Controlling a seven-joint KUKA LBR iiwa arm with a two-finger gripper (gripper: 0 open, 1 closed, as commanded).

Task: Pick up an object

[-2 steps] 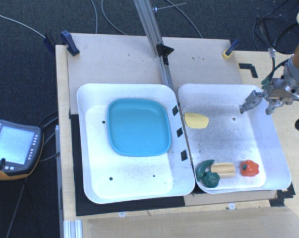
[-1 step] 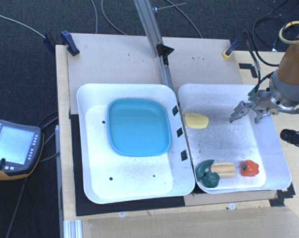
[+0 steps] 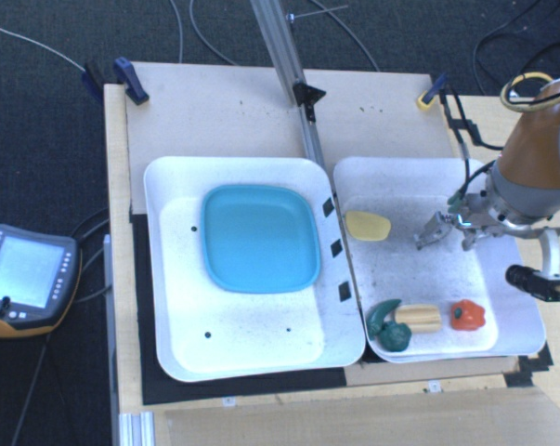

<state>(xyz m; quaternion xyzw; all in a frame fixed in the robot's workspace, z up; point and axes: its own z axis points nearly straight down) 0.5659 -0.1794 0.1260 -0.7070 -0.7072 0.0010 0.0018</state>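
We find no brand, label or readable writing on the bins or the things in them; the handheld pendant (image 3: 24, 280) lying off the tabletop's left side has a lit screen, but its contents are too small to read.

The arm (image 3: 532, 161) reaches in from the right, its orange band above the grey wrist, and bends down over the right bin (image 3: 419, 258). The jaws (image 3: 442, 230) hang low over the upper middle of that bin, pointing leftward. We see nothing between them, and we cannot tell how far apart they stand.

Four things lie in the right bin. A yellow piece (image 3: 367, 226) sits near the bin's left wall, left of the jaws and apart from them. Along the near edge we see a green vegetable-shaped toy (image 3: 389, 324), a tan block (image 3: 418, 318) just beside it, and a red pepper-shaped toy (image 3: 466, 315) a little further right.

The left bin (image 3: 252, 342) carries a blue plate (image 3: 262, 238) toward its upper middle, with bare white floor below and to the left of it.

The middle of the right bin's floor, between the yellow piece and the near row, is bare. The bins' inner walls meet along a slanted line, where a metal rail (image 3: 284, 49) comes down from above.
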